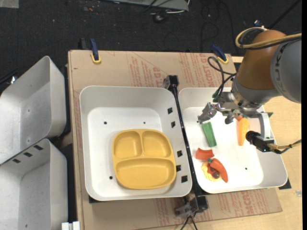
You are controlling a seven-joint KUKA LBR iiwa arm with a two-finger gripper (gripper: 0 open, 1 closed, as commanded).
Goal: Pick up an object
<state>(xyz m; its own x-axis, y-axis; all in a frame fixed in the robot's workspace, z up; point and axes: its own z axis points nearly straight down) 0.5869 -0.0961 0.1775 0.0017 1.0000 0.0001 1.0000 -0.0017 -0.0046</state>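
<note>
The right bin (273, 176) holds a green stick-shaped piece (208, 133), an orange carrot-like piece (242, 130), a small red piece (204, 153) and a yellow and red pepper-like piece (215, 169). My gripper (218, 115) hangs over the far half of this bin, just beyond the green piece and to the left of the orange one. It is open, with bare white bin floor between its fingers. The grey arm with its orange band (259, 66) comes in from the upper right.
A yellow divided plate (144, 158) lies in the left bin (93, 128). A black divider (180, 123) runs between the two bins. Spare white bins (29, 128) stand off the bench at the left. Cables (268, 147) trail by the right bin's far side.
</note>
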